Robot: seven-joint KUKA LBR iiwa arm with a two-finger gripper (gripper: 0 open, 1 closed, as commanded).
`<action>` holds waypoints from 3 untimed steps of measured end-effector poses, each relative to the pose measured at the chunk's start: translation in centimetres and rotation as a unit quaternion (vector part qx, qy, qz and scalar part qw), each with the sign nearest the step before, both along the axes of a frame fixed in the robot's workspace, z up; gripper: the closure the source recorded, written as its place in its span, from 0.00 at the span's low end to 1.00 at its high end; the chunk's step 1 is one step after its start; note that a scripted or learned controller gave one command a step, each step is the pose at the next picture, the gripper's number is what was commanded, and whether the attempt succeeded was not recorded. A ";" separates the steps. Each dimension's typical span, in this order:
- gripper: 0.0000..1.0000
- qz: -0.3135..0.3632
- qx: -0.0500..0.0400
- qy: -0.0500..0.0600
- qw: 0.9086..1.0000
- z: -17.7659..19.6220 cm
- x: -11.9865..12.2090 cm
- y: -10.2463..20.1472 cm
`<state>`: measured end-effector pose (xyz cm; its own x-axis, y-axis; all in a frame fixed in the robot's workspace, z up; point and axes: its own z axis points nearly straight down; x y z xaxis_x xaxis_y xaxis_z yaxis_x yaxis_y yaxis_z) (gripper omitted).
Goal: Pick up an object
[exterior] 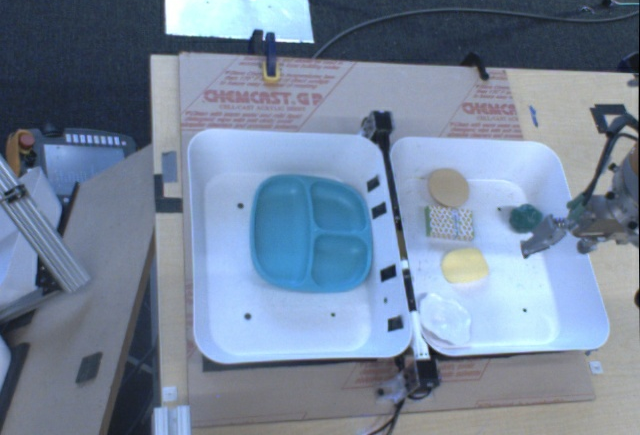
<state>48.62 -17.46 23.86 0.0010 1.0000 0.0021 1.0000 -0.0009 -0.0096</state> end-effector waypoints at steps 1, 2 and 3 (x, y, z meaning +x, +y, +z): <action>0.00 0.002 -0.001 -0.006 1.000 0.6 0.3 0.0; 0.00 0.001 0.000 -0.003 1.000 -5.2 0.3 1.0; 0.00 0.001 -0.001 -0.004 1.000 -10.4 0.6 0.0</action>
<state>49.18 -17.42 13.46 -0.0007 1.0000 0.0009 1.0000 0.0007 -0.0021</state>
